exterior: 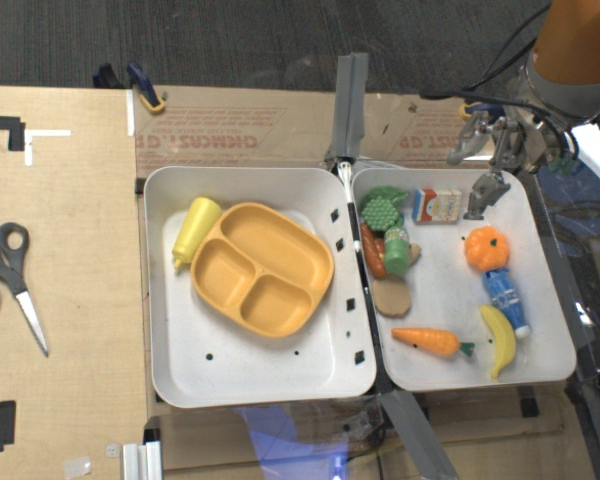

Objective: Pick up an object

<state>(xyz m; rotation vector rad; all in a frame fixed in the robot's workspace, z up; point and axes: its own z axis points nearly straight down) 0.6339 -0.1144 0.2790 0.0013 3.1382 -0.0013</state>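
Cardboard-topped bench (60, 268), claw (487, 190) spread, holding nothing, over right bin (550, 258), small carton (439, 206) beside, orange (486, 249) below

We saw a light wooden bench (60, 298) carrying two shallow white bins side by side, the left bin (180, 368) and the right bin (550, 363). Scissors (15, 278) lay on its left part, and brown cardboard (230, 128) lay behind the bins.
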